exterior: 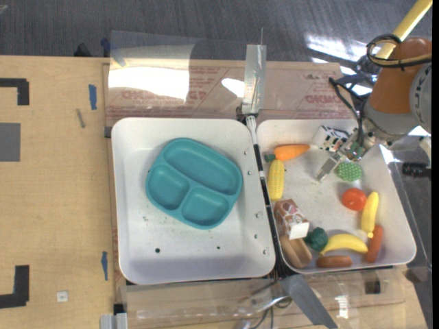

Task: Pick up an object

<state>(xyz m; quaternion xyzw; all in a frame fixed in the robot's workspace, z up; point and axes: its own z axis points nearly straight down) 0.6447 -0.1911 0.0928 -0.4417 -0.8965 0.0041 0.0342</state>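
Observation:
The right bin (pixel 400 184) holds several toy foods. Among them are an orange carrot (pixel 291 152), a yellow corn cob (pixel 276 178), a green dotted ball (pixel 350 171), a red tomato (pixel 354 199) and a banana (pixel 345 242). My gripper (pixel 325 171) hangs low over the bin's upper middle, just left of the green ball and right of the carrot. A white dotted piece (pixel 331 139) lies just behind it. Nothing is visibly held.
In the left bin (pixel 130 232) lies a teal divided plate (pixel 195 181). The right bin's front is crowded: a brown box (pixel 291 214), a white cube (pixel 299 230), a dark green piece (pixel 316 238), a sausage (pixel 334 260) and a small yellow banana (pixel 369 212). A bare patch of bin floor (pixel 312 197) lies below the gripper.

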